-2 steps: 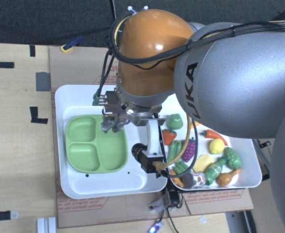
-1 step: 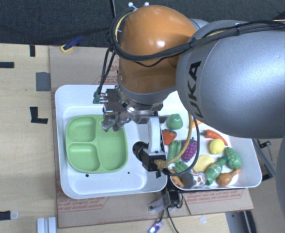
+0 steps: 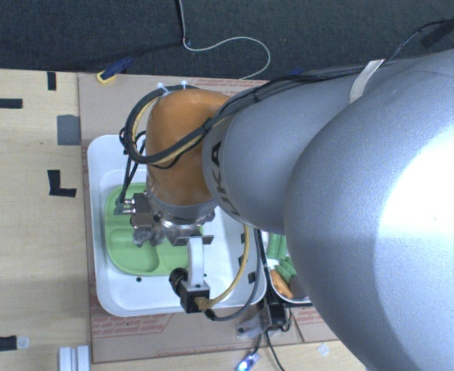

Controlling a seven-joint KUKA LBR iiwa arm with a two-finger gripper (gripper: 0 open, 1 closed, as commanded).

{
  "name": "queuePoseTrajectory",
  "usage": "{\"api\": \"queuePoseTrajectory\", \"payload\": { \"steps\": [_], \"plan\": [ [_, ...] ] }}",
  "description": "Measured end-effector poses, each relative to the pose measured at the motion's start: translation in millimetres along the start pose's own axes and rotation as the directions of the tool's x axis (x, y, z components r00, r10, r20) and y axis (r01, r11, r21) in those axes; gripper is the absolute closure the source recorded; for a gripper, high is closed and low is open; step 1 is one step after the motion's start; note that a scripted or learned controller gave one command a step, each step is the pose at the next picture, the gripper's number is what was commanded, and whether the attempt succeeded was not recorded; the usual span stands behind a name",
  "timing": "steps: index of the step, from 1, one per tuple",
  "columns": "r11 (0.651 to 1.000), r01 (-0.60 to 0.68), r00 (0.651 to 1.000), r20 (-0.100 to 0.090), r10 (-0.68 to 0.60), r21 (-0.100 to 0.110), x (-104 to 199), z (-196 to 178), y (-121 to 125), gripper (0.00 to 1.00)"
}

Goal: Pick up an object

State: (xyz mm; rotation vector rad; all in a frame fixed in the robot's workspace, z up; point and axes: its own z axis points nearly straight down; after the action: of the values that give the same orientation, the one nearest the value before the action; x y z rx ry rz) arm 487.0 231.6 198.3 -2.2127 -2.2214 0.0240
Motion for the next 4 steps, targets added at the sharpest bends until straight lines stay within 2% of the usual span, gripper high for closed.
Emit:
{"api": "queuePoseTrajectory", "payload": {
  "steps": [1,2,3,4],
  "plan": [
    [1.000,-0.006,1.000,-0.006,0.005,-0.022,2,116,0,1.00],
    [1.000,-0.006,1.000,-0.011,0.006,-0.004,-79,106,106,1.00],
    [1.000,-0.007,1.000,-0.005,0.007,-0.027,-143,5,175,1.00],
    [1.000,0.006,1.000,-0.012,-0.007,-0.023,-67,-85,141,1.00]
  ]
}}
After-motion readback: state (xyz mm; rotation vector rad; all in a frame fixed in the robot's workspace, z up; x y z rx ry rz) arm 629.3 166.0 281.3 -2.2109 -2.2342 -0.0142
